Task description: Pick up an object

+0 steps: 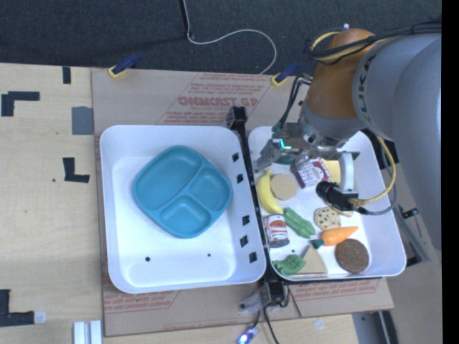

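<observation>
One maroon-and-white packet (310, 172) lies under the gripper (301, 156), whose grip I cannot tell, wrist hiding it.

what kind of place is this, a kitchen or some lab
Most likely a robot lab bench, not a kitchen: a grey arm reaches over two white bins, the right one holding toy food like a banana and carrot, all on taped cardboard with loose cables.

From my remote seat: the surface (43, 213) is light wood with black tape marks, a cardboard sheet (186, 99) with red print lying on it. Dark carpet (86, 13) behind, a thin white cable (237, 36) looping across. Lighting's even.
</observation>
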### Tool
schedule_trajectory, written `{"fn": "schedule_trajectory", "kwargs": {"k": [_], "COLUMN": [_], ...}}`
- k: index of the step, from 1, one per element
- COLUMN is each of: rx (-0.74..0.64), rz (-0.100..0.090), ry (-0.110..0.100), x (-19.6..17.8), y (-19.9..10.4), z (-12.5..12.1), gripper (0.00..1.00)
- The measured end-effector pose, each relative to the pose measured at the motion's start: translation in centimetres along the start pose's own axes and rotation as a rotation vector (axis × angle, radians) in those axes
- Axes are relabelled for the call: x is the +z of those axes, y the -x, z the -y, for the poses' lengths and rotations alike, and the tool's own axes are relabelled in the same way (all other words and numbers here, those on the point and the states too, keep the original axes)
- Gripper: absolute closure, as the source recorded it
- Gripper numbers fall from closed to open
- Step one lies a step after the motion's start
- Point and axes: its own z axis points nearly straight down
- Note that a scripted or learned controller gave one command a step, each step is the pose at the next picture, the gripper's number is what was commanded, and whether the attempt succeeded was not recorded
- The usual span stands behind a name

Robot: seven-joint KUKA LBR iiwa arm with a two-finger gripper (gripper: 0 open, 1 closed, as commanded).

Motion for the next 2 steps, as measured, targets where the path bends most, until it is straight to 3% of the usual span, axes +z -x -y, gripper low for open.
{"fn": "schedule_trajectory", "kwargs": {"k": [1,2], "rx": [-0.002,-0.002], "rz": [-0.001,0.0], "ry": [0.0,-0.001], "x": [-0.99,-0.93], "y": [-0.09,-0.08], "z": [-0.02,0.0], "gripper": [1.0,0.0]}}
